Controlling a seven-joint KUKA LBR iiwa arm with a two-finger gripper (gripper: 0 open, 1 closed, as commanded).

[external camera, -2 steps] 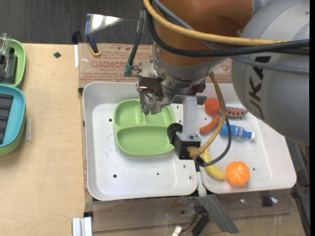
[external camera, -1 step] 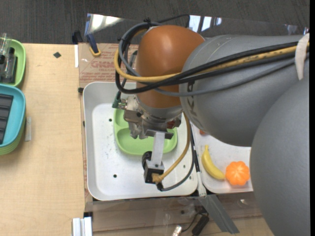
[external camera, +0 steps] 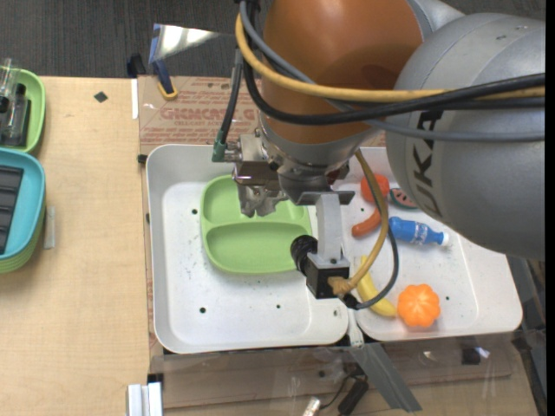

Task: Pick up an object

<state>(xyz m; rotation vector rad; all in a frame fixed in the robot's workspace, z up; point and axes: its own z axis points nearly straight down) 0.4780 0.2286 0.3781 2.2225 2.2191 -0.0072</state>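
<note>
Over the left bin, gripper: hangs low above the green tray, fingers dark and bunched together; open or closed, cannot tell
Green tray: lies flat in the left bin, toward its right half; pale green plastic, rounded corners, a ridge dividing it into two compartments, upper one partly hidden by the wrist
Arm: grey shell with a large orange dome, reaches in from the right, covers much of the right bin; black and yellow cables looped around the dome
Camera block: black, on a grey bracket below the wrist, sits over the tray's lower right corner
Right bin: white, touching the left bin along the middle
Orange: round, ribbed, near the right bin's front edge
Banana: yellow, just left of the orange, partly under the cable
Blue bottle: lies on its side, white cap pointing right
Red pepper: curved, orange-red, just left of the bottle
Writing on arm: white letters at the shell's edge, cut off, looks like "K" and part of another
Cardboard: behind the left bin, red print, too faint to read
Containers: green and blue, stacked at the bench's far left edge
</note>
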